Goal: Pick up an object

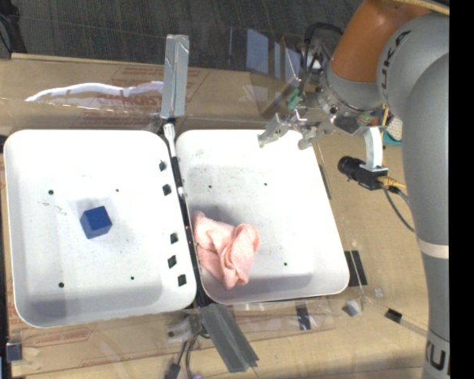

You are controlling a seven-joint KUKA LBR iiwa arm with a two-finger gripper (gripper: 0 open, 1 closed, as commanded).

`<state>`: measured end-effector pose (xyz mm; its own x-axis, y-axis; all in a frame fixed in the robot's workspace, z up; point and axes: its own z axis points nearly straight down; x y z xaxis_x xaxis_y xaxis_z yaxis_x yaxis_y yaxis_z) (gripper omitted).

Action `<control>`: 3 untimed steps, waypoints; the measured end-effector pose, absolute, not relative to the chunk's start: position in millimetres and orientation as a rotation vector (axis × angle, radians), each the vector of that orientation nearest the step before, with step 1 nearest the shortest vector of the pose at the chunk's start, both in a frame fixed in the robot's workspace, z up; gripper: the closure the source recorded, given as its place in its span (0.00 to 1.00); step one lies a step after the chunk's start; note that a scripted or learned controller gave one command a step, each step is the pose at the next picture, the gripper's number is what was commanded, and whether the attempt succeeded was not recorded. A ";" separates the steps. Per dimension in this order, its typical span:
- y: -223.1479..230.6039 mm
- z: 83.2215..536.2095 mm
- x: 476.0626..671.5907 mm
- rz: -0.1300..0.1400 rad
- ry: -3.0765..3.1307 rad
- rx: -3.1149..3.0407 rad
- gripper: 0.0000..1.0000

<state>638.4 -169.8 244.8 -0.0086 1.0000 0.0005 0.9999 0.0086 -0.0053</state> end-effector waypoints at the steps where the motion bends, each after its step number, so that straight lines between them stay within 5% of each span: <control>1: -128.9 116.3 555.3 0.007 -2.213 -2.221 0.00; 2: -130.2 91.8 523.0 0.001 -2.386 -2.040 0.00; 3: -110.7 91.9 585.5 0.003 -2.152 -2.287 0.00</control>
<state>585.5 -110.7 91.9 0.0610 0.9981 -0.0002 0.9981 -0.0610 -0.0022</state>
